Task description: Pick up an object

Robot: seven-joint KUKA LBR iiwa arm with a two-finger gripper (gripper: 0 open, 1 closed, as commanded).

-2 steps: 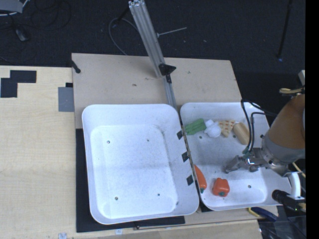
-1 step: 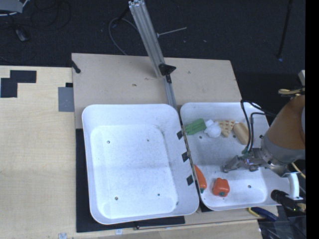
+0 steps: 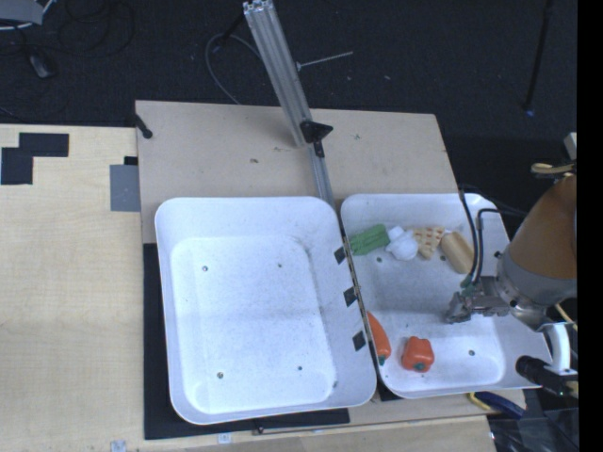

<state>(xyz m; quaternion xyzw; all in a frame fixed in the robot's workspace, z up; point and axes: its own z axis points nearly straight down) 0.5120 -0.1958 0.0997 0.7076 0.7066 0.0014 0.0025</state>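
Pale desk (image 3: pixel 75 281) carries 2 white bins, and low in the right bin (image 3: pixel 490 370) the gripper (image 3: pixel 458 313) hovers empty, approaching; next it must descend onto the red object (image 3: pixel 416 353) just beside, left and nearer the camera.

dark floor (image 3: pixel 424 36) | tan bench (image 3: pixel 226 153) | loose cables (image 3: pixel 221 64)
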